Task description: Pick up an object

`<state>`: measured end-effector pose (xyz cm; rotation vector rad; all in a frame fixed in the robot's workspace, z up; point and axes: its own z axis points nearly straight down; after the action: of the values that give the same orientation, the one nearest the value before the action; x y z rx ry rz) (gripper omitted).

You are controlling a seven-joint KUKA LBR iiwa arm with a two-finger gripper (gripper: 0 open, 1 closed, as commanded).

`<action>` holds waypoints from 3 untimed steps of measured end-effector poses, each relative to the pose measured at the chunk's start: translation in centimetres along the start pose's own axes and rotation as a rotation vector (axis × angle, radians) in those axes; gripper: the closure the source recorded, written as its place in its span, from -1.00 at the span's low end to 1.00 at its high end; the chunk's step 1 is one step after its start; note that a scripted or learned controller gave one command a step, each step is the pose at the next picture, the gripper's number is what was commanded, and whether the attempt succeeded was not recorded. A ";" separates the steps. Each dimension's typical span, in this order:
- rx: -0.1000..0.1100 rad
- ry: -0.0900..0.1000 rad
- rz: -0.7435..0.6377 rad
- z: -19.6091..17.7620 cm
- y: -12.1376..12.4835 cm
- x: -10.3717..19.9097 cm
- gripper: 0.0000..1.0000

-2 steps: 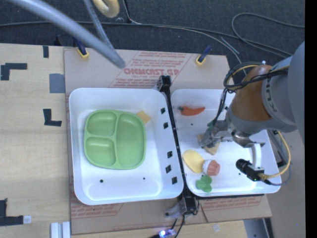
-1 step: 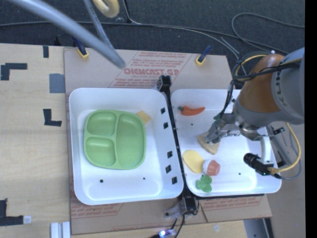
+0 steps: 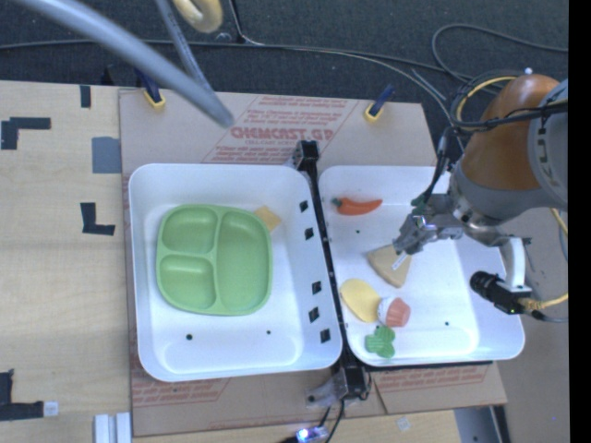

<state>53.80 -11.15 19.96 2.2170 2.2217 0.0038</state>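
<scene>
My gripper hangs low over the right bin, right above the upper edge of a tan wedge-shaped piece. An orange carrot-like item lies at the bin's back left. A yellow piece, a small red piece and a green piece cluster near the front left. The left bin holds a green sectioned plate and a small yellow item at the plate's back right corner.
A black divider with clips runs between the two bins. Cables trail across the dark floor behind the bench. A grey pole slants over the back left. A black fitting on the arm overhangs the right bin's right side.
</scene>
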 end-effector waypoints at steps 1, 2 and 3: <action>-0.001 -0.001 0.000 -6.2 0.6 0.1 1.00; 0.004 0.001 -0.004 -5.8 0.3 6.3 1.00; 0.006 0.001 -0.003 -5.0 0.5 10.7 1.00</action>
<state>54.25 -0.46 24.92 2.2172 2.2283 -0.0023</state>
